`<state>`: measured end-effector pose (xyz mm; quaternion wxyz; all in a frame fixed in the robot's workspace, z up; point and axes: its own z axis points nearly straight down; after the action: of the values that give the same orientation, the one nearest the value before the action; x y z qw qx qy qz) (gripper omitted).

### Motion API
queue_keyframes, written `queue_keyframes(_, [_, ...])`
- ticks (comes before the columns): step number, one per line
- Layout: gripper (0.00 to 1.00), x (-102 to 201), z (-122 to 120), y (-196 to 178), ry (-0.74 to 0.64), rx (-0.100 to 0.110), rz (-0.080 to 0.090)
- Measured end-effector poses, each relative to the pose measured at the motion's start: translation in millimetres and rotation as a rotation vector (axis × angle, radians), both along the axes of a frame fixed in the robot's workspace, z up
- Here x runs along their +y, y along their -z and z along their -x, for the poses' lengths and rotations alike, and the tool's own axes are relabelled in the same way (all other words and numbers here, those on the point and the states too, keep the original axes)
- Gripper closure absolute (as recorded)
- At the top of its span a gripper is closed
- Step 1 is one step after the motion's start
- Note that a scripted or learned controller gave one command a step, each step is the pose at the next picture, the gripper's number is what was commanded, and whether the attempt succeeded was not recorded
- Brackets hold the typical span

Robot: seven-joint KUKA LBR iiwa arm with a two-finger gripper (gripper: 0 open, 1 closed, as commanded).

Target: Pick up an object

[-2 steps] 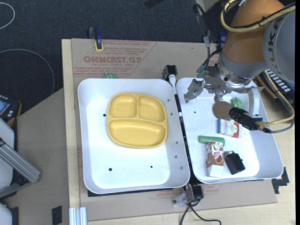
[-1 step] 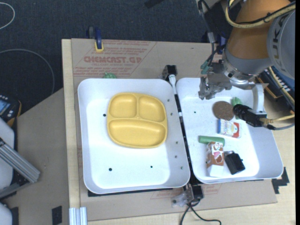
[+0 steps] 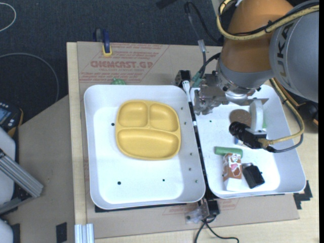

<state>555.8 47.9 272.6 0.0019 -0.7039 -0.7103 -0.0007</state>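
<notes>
Objects for picking lie in the right bin (image 3: 283, 178), all on the near side of the gripper (image 3: 205, 101) and further toward the arm's side of the view. Closest is a round brown disc (image 3: 240, 116), partly covered by the arm's white fitting. Nearer the camera than that lies a green stick (image 3: 229, 151), touching the top of a brown-and-white packet (image 3: 233, 168), and just beside the packet sits a small black block (image 3: 253, 176).

The gripper hangs low over the far corner of the right bin, next to the rim shared with the left bin (image 3: 96, 135). Nothing can be made out between its fingers, and whether they are apart or together cannot be told from this slant.

Across that rim from the gripper, a yellow divided plate (image 3: 148, 129) rests in the left bin. Both bins sit on a brown board surface (image 3: 81, 65).
</notes>
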Motion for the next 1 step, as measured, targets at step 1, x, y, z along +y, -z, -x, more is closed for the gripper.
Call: queue_keyframes(1, [1.00, 49.6, 31.4, -28.3, 0.003, -0.004, 0.002])
